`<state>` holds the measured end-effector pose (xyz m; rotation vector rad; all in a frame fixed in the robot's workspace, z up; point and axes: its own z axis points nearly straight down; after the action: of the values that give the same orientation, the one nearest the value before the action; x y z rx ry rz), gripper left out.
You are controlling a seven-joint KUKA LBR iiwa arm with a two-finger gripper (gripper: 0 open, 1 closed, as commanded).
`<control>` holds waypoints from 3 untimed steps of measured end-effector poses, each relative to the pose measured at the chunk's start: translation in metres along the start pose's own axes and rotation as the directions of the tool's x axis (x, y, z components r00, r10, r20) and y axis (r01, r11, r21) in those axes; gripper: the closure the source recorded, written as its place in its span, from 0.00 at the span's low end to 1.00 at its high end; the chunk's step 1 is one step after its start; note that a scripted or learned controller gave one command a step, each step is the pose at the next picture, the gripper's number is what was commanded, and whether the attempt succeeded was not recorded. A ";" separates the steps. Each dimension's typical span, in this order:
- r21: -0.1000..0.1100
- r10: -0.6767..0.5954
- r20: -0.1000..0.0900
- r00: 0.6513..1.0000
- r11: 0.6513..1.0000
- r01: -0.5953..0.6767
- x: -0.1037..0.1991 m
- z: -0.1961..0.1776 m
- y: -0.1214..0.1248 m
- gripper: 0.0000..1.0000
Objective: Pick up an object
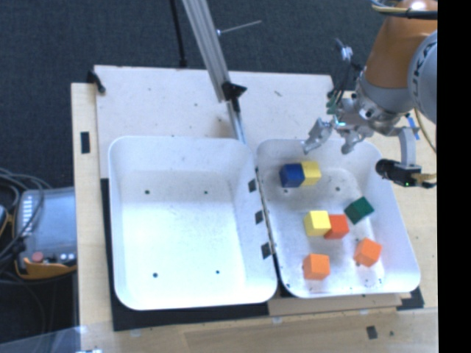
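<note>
Approach step of a pick, nothing grasped yet. Hovering over the far edge of the right-hand shallow white plastic bin (401, 259): a two-finger metal gripper (332, 140) on a grey arm with an orange band (397, 39), fingers spread apart with nothing between them. Nearest target: a small blue cube (291, 175), touching a small yellow cube (311, 171) on its right. Both just in front of the spread jaws and a little to their left, lower, on the bin floor. Further forward from the blue cube: a second yellow cube (317, 222) touching a red-orange cube (337, 226), a dark green cube (359, 209), two orange cubes (316, 265) (367, 252). Next move, probably: shift forward and left over the blue-and-yellow pair, descend, close on one cube. Risk: touching neighbours crowding the fingers.
</note>
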<state>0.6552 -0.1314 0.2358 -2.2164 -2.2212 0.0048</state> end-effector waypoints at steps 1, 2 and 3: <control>-0.005 -0.002 0.002 1.000 1.000 0.002 0.000 -0.003 0.001 0.00; 0.001 0.003 0.002 1.000 1.000 -0.003 -0.004 0.059 0.001 0.00; -0.008 0.004 -0.004 1.000 1.000 -0.004 -0.005 0.115 0.007 0.00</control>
<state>0.6619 -0.1359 0.1205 -2.2233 -2.2184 -0.0079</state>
